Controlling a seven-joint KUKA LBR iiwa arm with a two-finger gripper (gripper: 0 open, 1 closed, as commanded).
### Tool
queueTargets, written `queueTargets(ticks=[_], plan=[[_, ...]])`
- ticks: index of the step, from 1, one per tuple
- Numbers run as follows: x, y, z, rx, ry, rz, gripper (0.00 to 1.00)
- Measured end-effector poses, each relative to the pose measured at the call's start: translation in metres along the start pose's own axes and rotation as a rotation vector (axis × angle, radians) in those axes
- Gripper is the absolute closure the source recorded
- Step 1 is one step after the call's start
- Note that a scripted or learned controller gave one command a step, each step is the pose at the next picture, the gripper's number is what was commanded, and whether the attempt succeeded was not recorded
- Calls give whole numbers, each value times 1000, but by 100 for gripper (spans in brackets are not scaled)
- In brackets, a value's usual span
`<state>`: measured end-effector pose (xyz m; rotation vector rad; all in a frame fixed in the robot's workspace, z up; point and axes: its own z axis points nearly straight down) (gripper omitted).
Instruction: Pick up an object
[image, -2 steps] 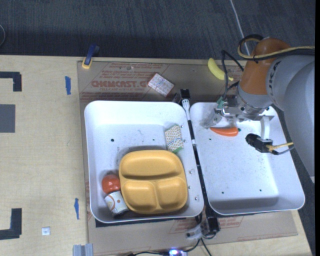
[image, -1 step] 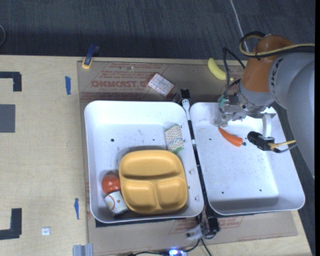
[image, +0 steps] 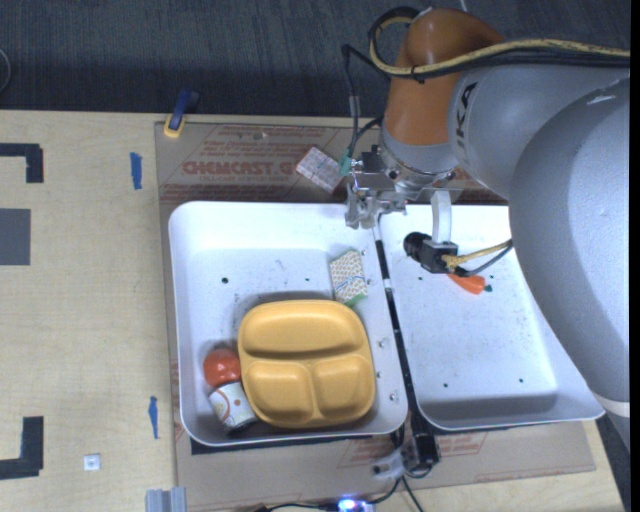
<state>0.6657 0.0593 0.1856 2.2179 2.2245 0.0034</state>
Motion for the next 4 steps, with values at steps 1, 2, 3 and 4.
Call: queueTargets(ticks=[1,2,3,4], plan=[[36,-106,-53,5,0,1,100],[-8,-176,-21,4,-1,5,100],[-101,-186,0,2,-1,4,100],[-101,-186,0,1,-1,3,0]])
